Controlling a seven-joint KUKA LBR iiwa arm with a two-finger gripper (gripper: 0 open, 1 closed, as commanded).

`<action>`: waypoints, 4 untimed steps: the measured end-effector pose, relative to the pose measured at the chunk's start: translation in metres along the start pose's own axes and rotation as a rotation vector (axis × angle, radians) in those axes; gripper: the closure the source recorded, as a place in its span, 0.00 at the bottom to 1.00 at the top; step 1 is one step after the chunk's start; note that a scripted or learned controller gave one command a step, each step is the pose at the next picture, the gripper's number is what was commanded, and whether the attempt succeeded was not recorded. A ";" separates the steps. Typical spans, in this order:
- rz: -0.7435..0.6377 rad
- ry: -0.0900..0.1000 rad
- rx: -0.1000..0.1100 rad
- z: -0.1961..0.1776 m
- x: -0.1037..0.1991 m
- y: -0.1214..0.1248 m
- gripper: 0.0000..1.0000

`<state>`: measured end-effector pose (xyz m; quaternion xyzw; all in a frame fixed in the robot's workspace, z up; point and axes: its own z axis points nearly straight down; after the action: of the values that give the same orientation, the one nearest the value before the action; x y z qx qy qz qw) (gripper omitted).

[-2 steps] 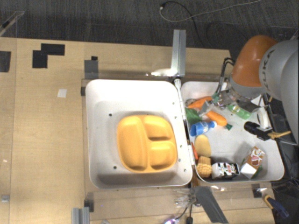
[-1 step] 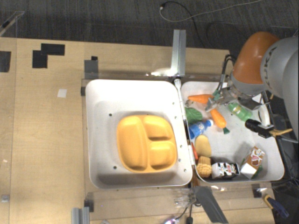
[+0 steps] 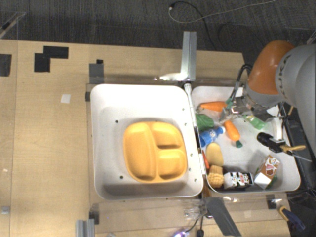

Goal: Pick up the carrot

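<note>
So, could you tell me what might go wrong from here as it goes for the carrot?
1. Two carrots lie close together: one by the claw, another just below. It may take either, or nudge both.
2. The green item touches the nearer carrot and could be dragged or pinched along.
3. That carrot lies near the bin's far wall, leaving little room.

Pincer [image 3: 231, 110] apparently touching carrot [image 3: 213, 106] in right bin [image 3: 291, 180].
</note>
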<state>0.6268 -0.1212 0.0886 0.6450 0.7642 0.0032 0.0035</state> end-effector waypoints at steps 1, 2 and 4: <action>-0.181 0.000 0.000 -0.099 0.049 0.036 1.00; -0.108 0.001 0.004 -0.097 0.050 0.005 1.00; -0.458 0.000 0.001 -0.075 0.024 0.047 0.00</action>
<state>0.6688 -0.0899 0.1638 0.4546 0.8907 0.0018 0.0038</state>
